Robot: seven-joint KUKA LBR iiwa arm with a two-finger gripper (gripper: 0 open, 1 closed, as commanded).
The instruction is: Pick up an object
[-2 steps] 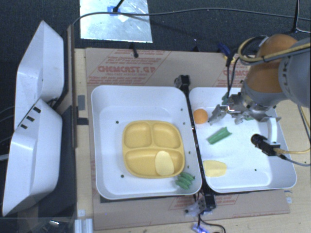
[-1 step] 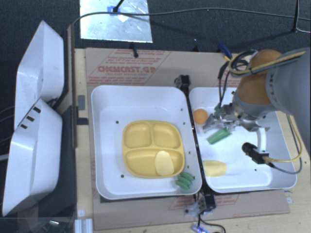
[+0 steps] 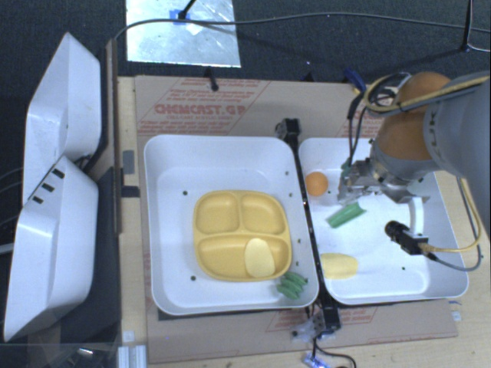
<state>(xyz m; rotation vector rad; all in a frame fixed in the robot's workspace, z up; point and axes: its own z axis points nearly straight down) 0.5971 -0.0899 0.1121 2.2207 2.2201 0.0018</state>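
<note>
The right bin [image 3: 441, 278] holds an orange ball [image 3: 316, 183] near its left wall, a green stick-shaped piece [image 3: 345, 215] in the middle and a pale yellow oval piece [image 3: 338, 266] toward the front. My gripper [image 3: 351, 192] hangs over the right bin, just above the upper end of the green piece and to the right of the orange ball. The wrist hides its tips. I see nothing lifted off the bin floor.
The left bin [image 3: 165, 205] holds a yellow divided plate [image 3: 222, 213] with a pale yellow oval piece [image 3: 260, 257] in its front compartment. A dark green piece [image 3: 292, 284] lies by the plate's front right corner. A black cable end [image 3: 403, 236] trails from the wrist.
</note>
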